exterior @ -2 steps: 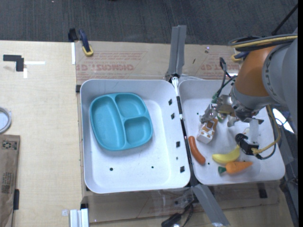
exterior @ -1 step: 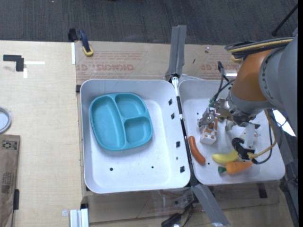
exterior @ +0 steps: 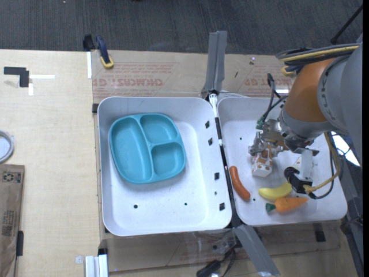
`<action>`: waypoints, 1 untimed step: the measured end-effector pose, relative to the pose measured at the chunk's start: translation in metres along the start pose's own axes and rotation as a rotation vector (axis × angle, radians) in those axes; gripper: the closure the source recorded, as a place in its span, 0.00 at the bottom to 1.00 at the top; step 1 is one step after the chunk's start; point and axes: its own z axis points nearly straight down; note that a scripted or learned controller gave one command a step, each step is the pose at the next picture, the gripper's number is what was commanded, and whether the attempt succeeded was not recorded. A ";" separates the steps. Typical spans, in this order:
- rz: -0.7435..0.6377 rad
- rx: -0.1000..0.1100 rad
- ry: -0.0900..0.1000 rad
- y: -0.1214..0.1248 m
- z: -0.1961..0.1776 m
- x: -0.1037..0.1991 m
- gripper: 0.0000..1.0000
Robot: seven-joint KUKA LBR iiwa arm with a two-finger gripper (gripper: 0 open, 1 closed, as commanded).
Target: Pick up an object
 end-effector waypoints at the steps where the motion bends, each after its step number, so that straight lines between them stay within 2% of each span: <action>1: 0.049 0.000 -0.001 -0.018 -0.141 0.075 1.00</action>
